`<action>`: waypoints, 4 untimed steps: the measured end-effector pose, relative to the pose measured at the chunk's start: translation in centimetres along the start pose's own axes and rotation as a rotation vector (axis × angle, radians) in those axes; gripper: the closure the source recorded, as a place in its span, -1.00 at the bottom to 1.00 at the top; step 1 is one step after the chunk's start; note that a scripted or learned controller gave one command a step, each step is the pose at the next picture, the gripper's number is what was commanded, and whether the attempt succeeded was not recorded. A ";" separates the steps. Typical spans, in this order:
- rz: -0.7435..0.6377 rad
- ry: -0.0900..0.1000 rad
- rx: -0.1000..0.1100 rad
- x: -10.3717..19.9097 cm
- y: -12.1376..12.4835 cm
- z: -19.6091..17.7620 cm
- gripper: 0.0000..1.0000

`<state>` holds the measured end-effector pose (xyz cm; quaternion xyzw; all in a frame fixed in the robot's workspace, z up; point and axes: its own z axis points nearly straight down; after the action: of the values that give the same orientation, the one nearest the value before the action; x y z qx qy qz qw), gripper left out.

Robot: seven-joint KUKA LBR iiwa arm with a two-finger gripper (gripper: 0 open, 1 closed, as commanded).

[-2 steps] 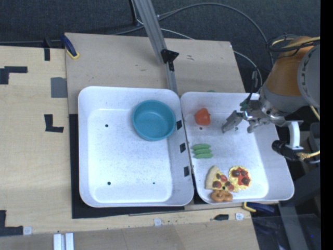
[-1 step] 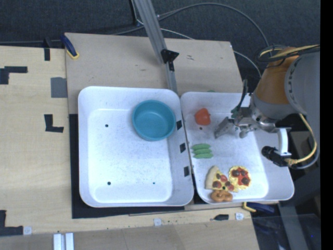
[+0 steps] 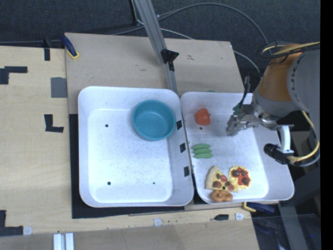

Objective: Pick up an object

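My gripper hangs over the upper right part of the right bin, with nothing visible between its fingers. A red toy pepper lies to its left, apart from it. A green pea pod sits lower down in the same bin. A pizza slice, a round topped piece and a pretzel lie near the bin's front edge. A blue bowl stands in the left bin at its upper right.
A slanted grey pole runs down to the divide between the bins. Cables loop over the bench behind the right bin. The arm's body overhangs the right bin's right rim.
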<state>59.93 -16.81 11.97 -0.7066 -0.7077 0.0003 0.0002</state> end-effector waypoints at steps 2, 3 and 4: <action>0.001 0.000 -0.003 1.1 -0.8 -9.4 1.00; 0.002 -0.001 -0.006 0.3 -0.7 -15.3 1.00; -0.002 0.001 -0.001 5.1 -1.5 -15.6 1.00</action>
<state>58.44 -11.74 27.59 -0.7058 -0.7084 -0.0003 0.0002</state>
